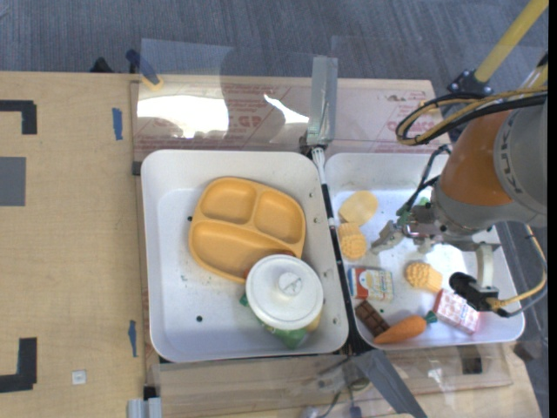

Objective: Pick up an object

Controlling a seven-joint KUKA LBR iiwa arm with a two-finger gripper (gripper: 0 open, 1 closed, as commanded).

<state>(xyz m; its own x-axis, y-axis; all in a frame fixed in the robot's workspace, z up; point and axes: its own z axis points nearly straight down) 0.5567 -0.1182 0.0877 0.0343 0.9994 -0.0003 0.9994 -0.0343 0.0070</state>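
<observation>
The arm (487, 159) reaches in from three o'clock over the right bin (509, 325), its orange band above the wrist. The gripper (396, 232) hangs low over the middle of that bin, pointing toward nine o'clock. Whether it is released or clenched I cannot tell; nothing shows between its tips.

In the right bin, toy food lies scattered. A pale chip (359, 207) sits at eleven o'clock of the gripper, and a waffle (352, 245) lies just below it, near the bin's left wall. A small carton (374, 283) lies at six o'clock of the gripper. A corn piece (424, 276) lies at four o'clock of the gripper, beside the carton. Toward the bin's front edge, a chocolate bar (372, 319) touches a carrot (402, 329), which lies tilted with its tip toward three o'clock. A pink packet (458, 311) lies at three o'clock of the carrot, partly under a black fitting on the arm.

The left bin (161, 251) holds a divided yellow plate (246, 225) at its centre. A white-lidded cup (285, 293) overlaps the plate's five o'clock corner, and a bit of green shows beneath it.
</observation>
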